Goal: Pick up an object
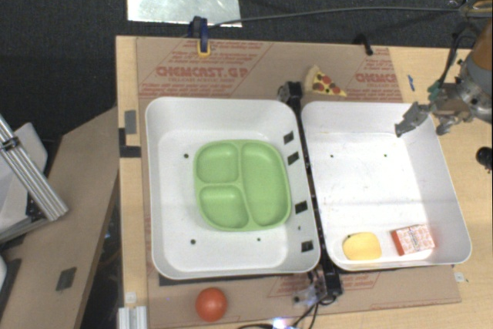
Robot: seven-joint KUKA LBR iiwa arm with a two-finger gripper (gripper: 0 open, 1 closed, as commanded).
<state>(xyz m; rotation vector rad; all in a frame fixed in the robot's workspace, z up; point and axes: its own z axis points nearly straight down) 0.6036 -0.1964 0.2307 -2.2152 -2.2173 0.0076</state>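
Note:
In the right bin (385, 166), a yellow rounded object (361, 246) lies near the front wall. Just to its right lies a small red and white box (412, 240). My gripper (427, 122) hangs over that bin's far right corner, well behind both objects. Its two fingers are spread open with nothing between them. In the left bin (166, 166) sits a green divided plate (241, 183).
A toy pizza slice (325, 82) lies on the cardboard behind the bins, near their joint. A red ball (211, 303) rests on the bench in front of the left bin. Black clips line the seam between the bins.

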